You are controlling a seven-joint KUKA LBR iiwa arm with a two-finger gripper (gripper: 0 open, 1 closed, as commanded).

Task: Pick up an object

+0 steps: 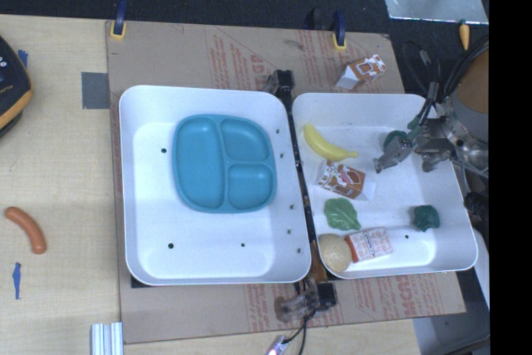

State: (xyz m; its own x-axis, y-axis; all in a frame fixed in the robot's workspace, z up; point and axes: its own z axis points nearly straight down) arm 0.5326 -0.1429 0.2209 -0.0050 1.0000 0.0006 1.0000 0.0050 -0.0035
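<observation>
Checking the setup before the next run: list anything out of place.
Two items lie outside the bins: a sausage on the bench at far left, and a small carton on the cardboard just behind the right bin. The other items sit inside the bins, and the blue tray lies flat in the left one.

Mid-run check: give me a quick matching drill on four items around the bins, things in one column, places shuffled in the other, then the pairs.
Things:
1. blue divided plate
2. banana
3. sausage
4. small carton

Places:
A. on the cardboard above the right bin
B. in the left bin
C. on the wooden bench, far left
D. in the right bin, upper left part

Pairs: 1-B, 2-D, 3-C, 4-A
</observation>
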